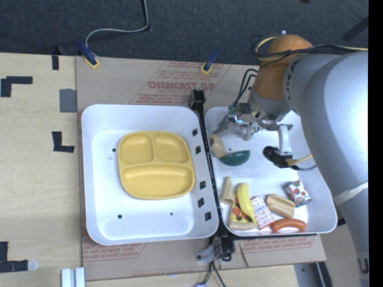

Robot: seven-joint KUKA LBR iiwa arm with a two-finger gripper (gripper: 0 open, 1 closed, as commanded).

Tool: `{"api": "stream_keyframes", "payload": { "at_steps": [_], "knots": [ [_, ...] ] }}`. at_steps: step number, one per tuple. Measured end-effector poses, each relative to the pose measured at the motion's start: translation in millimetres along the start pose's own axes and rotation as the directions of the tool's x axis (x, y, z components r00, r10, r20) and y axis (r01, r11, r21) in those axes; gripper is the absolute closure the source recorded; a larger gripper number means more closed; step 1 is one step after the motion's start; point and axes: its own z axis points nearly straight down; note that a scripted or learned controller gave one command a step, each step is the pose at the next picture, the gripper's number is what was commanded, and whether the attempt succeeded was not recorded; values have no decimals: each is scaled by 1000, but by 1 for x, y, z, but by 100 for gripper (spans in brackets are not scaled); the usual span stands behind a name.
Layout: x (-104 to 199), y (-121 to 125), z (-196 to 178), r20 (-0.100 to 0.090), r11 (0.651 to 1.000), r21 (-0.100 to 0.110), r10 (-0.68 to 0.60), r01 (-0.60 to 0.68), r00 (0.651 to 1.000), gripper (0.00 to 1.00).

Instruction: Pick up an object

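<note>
While the gripper [234, 126] hangs low over the right bin [311, 178], whether it is released or clenched cannot be told. Just below it lie a tan piece [216, 146] and a dark green piece [234, 158]. Farther below sit a banana [243, 198], ice-cream cone [227, 190], hot dog [287, 225] and bread roll [280, 205]. Left, a yellow divided plate [157, 164] fills the other bin [96, 178].

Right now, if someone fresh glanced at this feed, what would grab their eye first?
Probably the big grey arm with its orange band, reaching in from the right, its hand low over the right bin near a dark green piece. Next, the yellow divided plate lying alone in the left bin. Then the toy food along the right bin's near edge: banana, hot dog bun, red sausage.
</note>
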Motion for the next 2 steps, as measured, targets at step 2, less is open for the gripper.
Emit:
{"api": "stream_keyframes", "payload": {
  "at_steps": [2],
  "knots": [
    [0, 4, 0, -1, 1000, 2, 0, 0, 1000, 0]
  ]
}}
